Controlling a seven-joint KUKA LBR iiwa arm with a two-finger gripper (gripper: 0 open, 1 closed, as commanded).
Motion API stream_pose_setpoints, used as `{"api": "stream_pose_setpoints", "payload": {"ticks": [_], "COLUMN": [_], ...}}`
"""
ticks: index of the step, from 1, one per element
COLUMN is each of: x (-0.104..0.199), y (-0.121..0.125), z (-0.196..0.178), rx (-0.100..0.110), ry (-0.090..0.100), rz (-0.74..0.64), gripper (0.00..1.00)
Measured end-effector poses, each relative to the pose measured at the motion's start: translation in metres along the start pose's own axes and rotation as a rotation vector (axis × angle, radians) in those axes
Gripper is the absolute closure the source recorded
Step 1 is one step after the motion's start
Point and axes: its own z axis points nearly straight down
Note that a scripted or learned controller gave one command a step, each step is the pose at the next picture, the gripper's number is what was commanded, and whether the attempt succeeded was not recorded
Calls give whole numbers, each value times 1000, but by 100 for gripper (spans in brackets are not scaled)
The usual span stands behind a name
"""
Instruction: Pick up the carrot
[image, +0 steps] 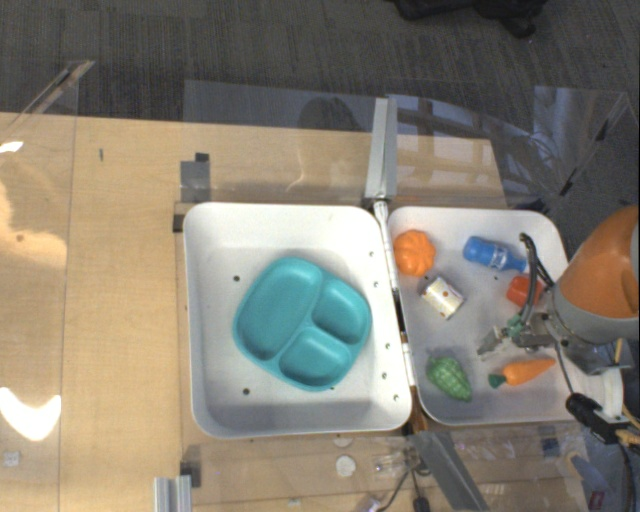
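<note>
**Arm closes in on carrot at bin's near edge**

A teal divided plate (303, 323) lies alone in the left bin (205, 300), out of play. In the right bin (480, 412), an orange pumpkin (414, 252), a white block (441, 297), a blue can (492, 254) and a green knobbly toy (449, 378) lie scattered and apart. The gripper (508, 338) hangs spread and empty just above the carrot (525, 373), seemingly lined up to descend on it.
</note>
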Motion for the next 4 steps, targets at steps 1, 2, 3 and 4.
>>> {"api": "stream_pose_setpoints", "payload": {"ticks": [1, 2, 3, 4], "x": [-35, -13, -5, -35], "y": [-3, -1, -1, -3], "z": [1, 0, 0, 1], "rx": [3, 1, 0, 3], "ry": [5, 0, -2, 5], "rz": [50, 77, 69, 62], "gripper": [0, 0, 0, 0]}}
